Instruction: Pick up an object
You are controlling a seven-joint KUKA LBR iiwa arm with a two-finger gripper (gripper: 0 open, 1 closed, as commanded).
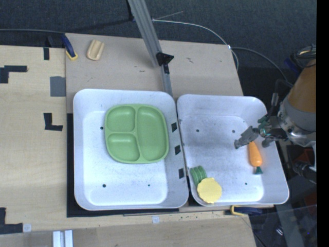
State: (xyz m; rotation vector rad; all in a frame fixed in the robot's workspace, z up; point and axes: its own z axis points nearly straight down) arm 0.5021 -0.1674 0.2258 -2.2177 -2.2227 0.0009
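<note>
An orange carrot (255,156) with a small green tip lies in the right bin (216,112), close to its right wall. My gripper (254,142) hangs just over the carrot's upper end. Its dark fingers (243,139) are spread to either side, so it is open and grips nothing. A yellow round object (209,190) with a green ribbed piece (198,174) beside it rests at the front left corner of the same bin.
The left bin (87,184) holds a green divided plate (136,133). A metal pole (146,27) slants over the bench behind the bins. A small tan block (95,49) lies at the bench's far left.
</note>
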